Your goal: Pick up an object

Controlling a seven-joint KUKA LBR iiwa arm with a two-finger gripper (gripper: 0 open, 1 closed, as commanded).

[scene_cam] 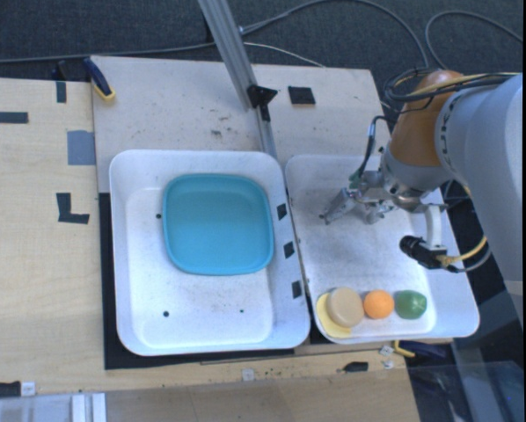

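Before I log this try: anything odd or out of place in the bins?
Nothing stands out. The teal plate lies flat in the left bin; the beige round piece, orange ball and green ball sit bunched along the right bin's near edge.

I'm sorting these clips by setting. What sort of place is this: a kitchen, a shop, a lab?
Most likely a robotics lab or test bench. A grey and orange arm reaches over two shallow white bins on a taped plywood bench, loose cables trail behind, and the bins hold small props like a blue plate.
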